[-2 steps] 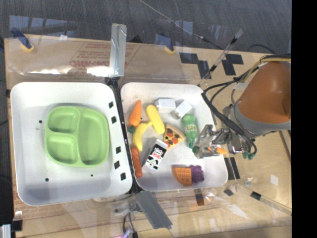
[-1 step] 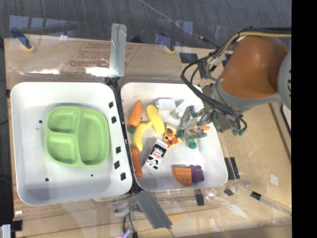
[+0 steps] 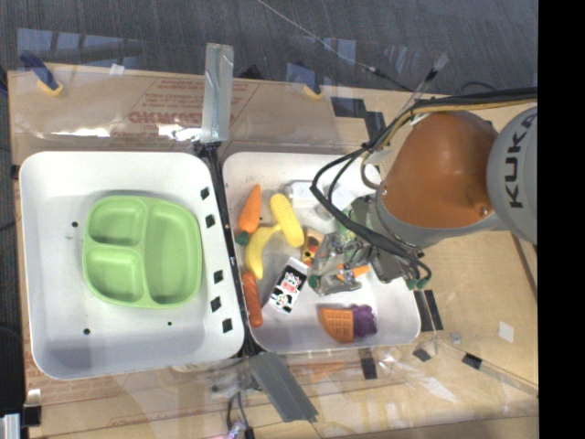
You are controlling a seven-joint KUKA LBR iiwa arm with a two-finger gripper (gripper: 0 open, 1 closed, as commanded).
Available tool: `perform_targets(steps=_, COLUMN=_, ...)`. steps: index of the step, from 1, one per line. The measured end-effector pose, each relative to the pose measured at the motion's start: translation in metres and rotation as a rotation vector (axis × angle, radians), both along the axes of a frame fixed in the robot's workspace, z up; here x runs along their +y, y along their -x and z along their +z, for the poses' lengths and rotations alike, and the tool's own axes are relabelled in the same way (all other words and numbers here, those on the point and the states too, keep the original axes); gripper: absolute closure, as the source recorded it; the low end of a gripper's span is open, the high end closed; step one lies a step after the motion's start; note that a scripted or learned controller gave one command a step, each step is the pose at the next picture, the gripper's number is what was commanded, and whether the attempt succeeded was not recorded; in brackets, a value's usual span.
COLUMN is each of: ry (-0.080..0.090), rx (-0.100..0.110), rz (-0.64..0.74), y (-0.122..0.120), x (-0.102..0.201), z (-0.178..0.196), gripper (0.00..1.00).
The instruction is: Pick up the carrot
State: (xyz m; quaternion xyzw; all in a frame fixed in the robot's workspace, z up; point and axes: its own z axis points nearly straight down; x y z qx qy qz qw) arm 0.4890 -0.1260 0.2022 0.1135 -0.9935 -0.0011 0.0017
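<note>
The arm (image 3: 448, 176) reaches in from the right, its grey and orange bulk covering the upper right part of the right bin (image 3: 402, 327). The left bin (image 3: 46, 245) holds a green divided plate (image 3: 143, 250) near its middle. Under the wrist, the gripper (image 3: 336, 265) hangs low over the middle of the right bin among black cables; whether it is clenched or released I cannot tell, since the tip is a blur of metal parts. The carrot (image 3: 249, 208) lies near the left wall of the right bin, well apart from the gripper. Just beside it sit two bananas (image 3: 285, 220), and below them a red sausage (image 3: 252, 299), a small black-and-white carton (image 3: 288, 287), a waffle (image 3: 336, 323) and purple grapes (image 3: 364, 318).
</note>
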Motion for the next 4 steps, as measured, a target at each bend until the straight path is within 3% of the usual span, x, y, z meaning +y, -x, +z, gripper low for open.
perform_targets(steps=1, ry=0.001, rx=-0.005, rz=0.01, y=-0.013, x=0.006, z=0.019, gripper=1.0)
perform_targets(steps=2, ry=0.002, rx=-0.006, rz=-0.119, y=-0.035, x=0.007, z=-0.002, gripper=1.0)
perform_targets(steps=3, ry=0.004, rx=-0.006, rz=0.012, y=-0.063, x=-0.057, z=0.006, gripper=1.0)
perform_targets(steps=4, ry=0.001, rx=-0.002, rz=-0.074, y=-0.011, x=-0.016, z=-0.008, gripper=1.0)
